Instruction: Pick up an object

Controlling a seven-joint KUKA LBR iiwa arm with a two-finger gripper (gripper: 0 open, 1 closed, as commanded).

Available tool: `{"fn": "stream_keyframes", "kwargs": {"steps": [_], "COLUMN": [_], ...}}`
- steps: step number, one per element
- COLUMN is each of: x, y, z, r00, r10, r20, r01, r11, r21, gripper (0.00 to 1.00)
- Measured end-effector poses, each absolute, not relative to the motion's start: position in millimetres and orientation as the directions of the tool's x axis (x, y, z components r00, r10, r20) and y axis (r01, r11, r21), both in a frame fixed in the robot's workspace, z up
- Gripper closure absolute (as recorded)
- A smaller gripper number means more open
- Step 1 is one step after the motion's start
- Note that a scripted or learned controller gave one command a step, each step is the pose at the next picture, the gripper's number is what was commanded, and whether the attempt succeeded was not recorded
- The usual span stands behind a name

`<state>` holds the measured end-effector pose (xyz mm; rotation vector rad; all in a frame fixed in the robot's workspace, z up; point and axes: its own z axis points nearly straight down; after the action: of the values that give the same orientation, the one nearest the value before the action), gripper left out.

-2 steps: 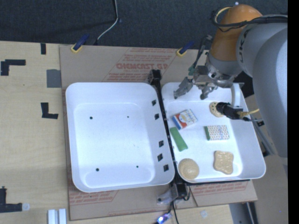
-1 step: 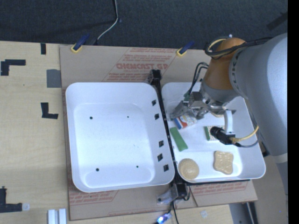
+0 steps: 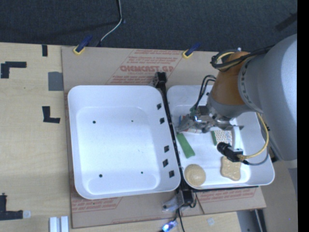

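Note:
My gripper [image 3: 186, 124] is low in the right bin [image 3: 256, 178], near its left wall, with the arm coming in from the right. Just below it lies a flat green strip [image 3: 185, 145], slanted. A round tan object [image 3: 195, 175] sits near the bin's front edge. A lumpy tan piece [image 3: 230, 169] lies to its right. A small green item [image 3: 213, 138] shows beside the wrist. Whether anything is between the fingers is hidden by the gripper body.
The left bin [image 3: 79, 144] stands beside the right one, split from it by a black-clipped divider [image 3: 166, 129]. Both rest on a cardboard sheet [image 3: 140, 66] on the wooden bench. A cable runs across the dark floor behind.

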<state>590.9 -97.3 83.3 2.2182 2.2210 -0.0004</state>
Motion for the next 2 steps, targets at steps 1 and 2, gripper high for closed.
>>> {"fn": "stream_keyframes", "kwargs": {"steps": [1, 2], "x": [612.6, 587.6], "y": [-96.2, -93.9], "z": [91.1, 84.1], "r00": [-0.002, -0.001], "r10": [1.000, 1.000], "r20": [0.000, -0.003], "r01": [1.000, 1.000], "r11": [0.002, 0.001], "r21": [-0.002, 0.003], "gripper": [0.00, 0.00]}}
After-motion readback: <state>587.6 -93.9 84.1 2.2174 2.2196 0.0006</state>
